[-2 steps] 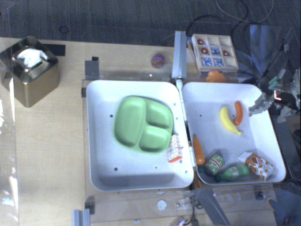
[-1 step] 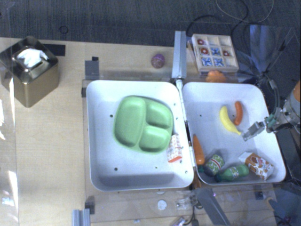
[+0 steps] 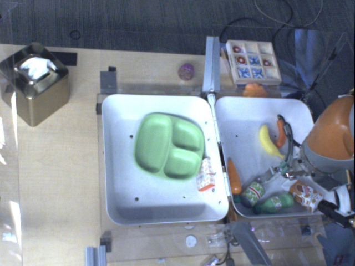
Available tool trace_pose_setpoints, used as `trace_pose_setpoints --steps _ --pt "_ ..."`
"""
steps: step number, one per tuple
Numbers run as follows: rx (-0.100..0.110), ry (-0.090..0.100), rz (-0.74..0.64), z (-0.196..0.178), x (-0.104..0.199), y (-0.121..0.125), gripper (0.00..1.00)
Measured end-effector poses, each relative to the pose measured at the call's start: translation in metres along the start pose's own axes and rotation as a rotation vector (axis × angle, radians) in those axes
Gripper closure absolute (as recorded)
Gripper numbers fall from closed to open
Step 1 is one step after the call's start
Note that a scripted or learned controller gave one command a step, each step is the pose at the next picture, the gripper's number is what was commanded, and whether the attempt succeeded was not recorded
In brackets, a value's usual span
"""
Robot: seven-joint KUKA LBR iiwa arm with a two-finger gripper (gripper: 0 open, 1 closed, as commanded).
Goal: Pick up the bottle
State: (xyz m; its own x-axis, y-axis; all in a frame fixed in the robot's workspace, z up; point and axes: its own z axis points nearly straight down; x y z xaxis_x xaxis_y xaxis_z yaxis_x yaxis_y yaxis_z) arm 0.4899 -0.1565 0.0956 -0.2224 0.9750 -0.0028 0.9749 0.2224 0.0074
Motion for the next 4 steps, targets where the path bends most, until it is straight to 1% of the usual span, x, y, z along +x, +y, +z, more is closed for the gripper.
trace_pose_setpoints --steps 1,2,3,4 --pt "-0.006 -0.004 -0.032 0.006 -0.037 -0.007 0.0" --pt "-0.005 -0.001 0.084 0.007 -0.024 0.062 0.0" --pt "-0.008 0.0 0.149 0.005 0.054 0.014 0.0" --pt "-0.002 -0.001 -0.01 -0.118 0.05 0.012 0.0"
